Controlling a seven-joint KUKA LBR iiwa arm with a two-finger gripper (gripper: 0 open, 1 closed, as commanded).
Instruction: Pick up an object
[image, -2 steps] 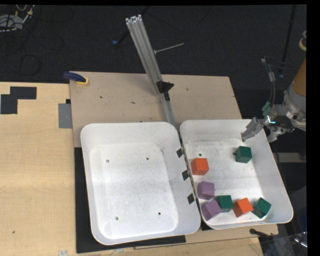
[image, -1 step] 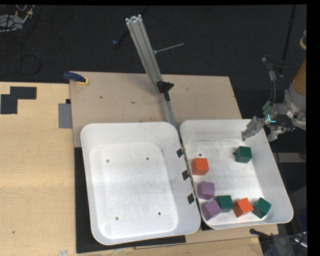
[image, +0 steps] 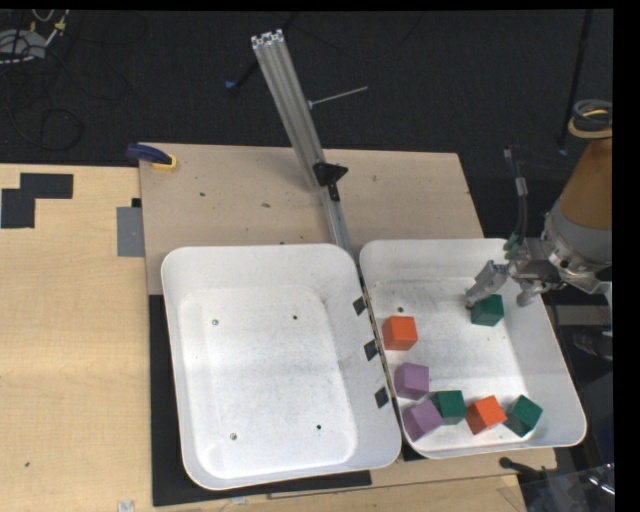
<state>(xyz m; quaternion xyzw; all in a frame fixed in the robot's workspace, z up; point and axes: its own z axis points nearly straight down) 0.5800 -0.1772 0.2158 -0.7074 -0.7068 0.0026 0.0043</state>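
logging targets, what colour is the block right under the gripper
Green block, beneath the gripper, seen in the camera view.

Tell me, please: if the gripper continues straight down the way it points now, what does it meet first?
Most likely the green block in the right bin. The gripper hangs right above it, pointing down, though from this slanted view its height over the block is unclear.

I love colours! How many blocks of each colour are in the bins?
Green blocks: 3
Orange blocks: 2
Purple blocks: 2
Total: 7
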